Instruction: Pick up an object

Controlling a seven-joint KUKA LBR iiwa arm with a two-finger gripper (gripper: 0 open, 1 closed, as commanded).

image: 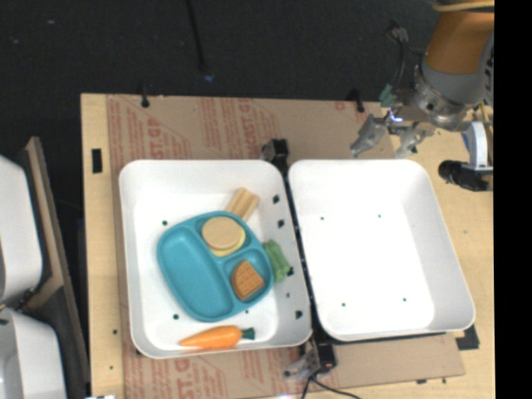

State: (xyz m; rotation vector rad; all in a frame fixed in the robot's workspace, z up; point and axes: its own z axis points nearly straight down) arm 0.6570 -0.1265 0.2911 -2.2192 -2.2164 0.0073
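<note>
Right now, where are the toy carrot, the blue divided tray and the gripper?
toy carrot [212, 337], camera view, middle of its orange body.
blue divided tray [193, 274], camera view, bare floor of its large compartment.
gripper [386, 140], camera view, midway between its fingertips.

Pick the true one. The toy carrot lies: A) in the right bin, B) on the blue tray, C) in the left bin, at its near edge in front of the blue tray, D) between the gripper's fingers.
C: the carrot lies on the left bin floor, just in front of the blue tray.

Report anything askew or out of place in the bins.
Nothing spilled or damaged. The blue tray lies skewed in the left bin, with a green piece wedged at its right edge and a carrot loose below it.
</note>
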